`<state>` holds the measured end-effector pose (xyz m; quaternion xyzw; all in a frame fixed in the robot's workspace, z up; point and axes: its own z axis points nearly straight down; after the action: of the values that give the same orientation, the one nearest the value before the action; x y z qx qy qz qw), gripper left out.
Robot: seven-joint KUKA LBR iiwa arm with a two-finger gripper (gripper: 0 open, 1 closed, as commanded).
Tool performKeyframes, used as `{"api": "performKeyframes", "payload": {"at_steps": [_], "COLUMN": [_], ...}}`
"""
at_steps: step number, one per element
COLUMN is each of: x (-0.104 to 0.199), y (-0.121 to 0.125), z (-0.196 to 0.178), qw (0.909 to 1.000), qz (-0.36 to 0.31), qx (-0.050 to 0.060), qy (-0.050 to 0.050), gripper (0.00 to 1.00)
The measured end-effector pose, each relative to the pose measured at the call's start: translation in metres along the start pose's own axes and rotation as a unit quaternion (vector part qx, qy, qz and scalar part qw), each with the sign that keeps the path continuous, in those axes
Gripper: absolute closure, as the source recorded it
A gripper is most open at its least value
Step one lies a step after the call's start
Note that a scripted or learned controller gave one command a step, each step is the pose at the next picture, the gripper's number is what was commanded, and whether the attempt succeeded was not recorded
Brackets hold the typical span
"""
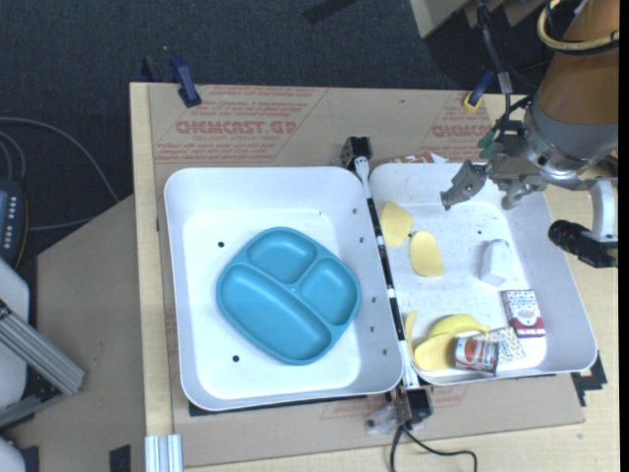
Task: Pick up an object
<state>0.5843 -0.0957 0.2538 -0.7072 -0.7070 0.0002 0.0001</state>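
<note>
the gripper (pixel 484 187) hangs over the far end of the right bin (pixel 560 293), and its two fingers (pixel 460 191) stand apart, with bare white bin floor visible in the gap. nothing lies between them, so no object is held. above the fingers sits the grey wrist, then the orange band (pixel 580 77) of the arm, which reaches in from the right side of the view.

candidate objects all rest on the floor of the right bin. nearest the fingers are two pale yellow chips: one yellow piece (pixel 396 223) close to the divider between the bins, and a second yellow piece (pixel 427 254) just beside it toward the near side. a small white block (pixel 495 260) lies below the gripper, near the middle of the bin. a red-and-white carton (pixel 524 313) lies further toward the near edge. at the near corner a banana (pixel 444 339) touches a crumpled can (pixel 477 353).

the left bin (pixel 197 264) holds a blue divided plate (pixel 287 294), well apart from the gripper.

progress, judged from this layout: the pick has not been made. the approach over the right bin is done; selecting a target, descending, closing on it and lifting are all left. the white block and the yellow pieces appear the closest options.
</note>
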Motion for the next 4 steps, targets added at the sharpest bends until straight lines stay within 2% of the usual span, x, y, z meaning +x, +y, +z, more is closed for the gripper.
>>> {"api": "performKeyframes", "payload": {"at_steps": [1, 2, 3, 4], "x": [-0.007, -0.001, -0.01, -0.007], "y": [0.016, 0.01, 0.0, -0.014], "z": [0.132, 0.17, 0.169, 0.169], "qw": [1.0, 1.0, 1.0, 1.0], "qz": [0.0, 0.0, 0.0, 0.0], "qx": [0.001, 0.001, 0.001, 0.001], "qy": [0.0, 0.0, 0.001, 0.001], "gripper": [0.0, 0.0, 0.0, 0.0]}}
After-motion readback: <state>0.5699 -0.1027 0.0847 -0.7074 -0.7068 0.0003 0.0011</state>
